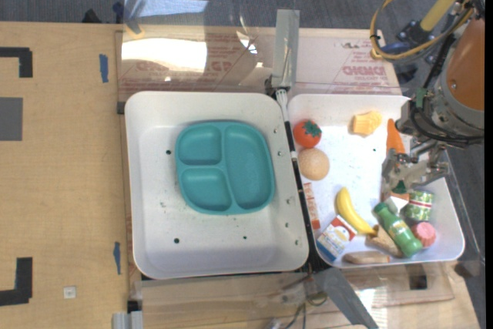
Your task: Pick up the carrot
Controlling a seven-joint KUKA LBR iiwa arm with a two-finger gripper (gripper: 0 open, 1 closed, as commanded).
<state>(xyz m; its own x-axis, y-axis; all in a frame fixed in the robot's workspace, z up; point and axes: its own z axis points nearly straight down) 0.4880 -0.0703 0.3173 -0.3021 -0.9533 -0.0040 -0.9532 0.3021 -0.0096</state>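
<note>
One carrot (394, 136) matters here, and it lies in the right bin (451, 254), close to that bin's far right corner, a slim orange piece with its long axis running roughly from the far edge toward the near edge. Its lower end is partly covered by the arm's wrist hardware, so its full length is hard to judge.

The gripper (402, 175) hangs just nearward of the carrot, over the right side of the same bin. Whether the claw is apart or together I cannot tell; the metal parts blur into one another from above, and nothing can be made out between them. The carrot therefore sits just beyond the claw, toward the far edge of the bin, so the coming move probably calls for a short shift that way, then closing across the carrot's narrow width rather than along its length.

Nearby things crowd the approach: a yellow block (367, 122) toward the far edge, a tomato (308, 133) and a tan ball (313, 164) along the left wall, a banana (353, 212) mid-bin, and a green bottle (398, 229) near the near right corner. The left bin (146, 166) holds a teal divided plate (226, 167).
</note>
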